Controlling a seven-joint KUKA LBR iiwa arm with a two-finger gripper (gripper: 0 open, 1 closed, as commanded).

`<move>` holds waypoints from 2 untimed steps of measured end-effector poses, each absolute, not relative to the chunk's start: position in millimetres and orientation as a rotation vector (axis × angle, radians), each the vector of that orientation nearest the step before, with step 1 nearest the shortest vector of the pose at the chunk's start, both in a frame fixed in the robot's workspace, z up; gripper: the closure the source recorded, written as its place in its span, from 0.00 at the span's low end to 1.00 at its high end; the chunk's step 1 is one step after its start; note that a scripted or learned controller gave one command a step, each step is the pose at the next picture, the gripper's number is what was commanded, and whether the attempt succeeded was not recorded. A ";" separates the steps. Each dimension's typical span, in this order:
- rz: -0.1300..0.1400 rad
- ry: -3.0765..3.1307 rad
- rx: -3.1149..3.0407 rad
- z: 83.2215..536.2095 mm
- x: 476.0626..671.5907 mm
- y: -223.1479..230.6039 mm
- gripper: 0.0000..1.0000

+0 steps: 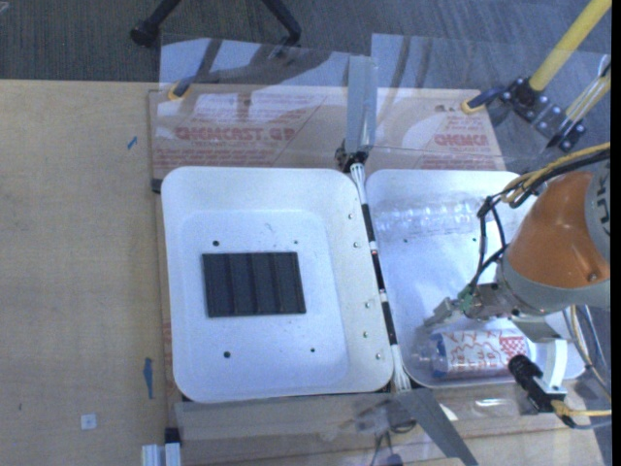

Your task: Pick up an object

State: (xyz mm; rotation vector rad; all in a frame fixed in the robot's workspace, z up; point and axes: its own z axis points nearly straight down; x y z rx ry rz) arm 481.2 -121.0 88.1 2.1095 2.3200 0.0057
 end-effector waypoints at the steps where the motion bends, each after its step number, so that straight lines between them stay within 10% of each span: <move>1: 0.006 2.320 2.109 88.1 481.3 -121.0 0.00; 2: 0.000 2.041 2.385 123.6 479.2 -184.4 0.00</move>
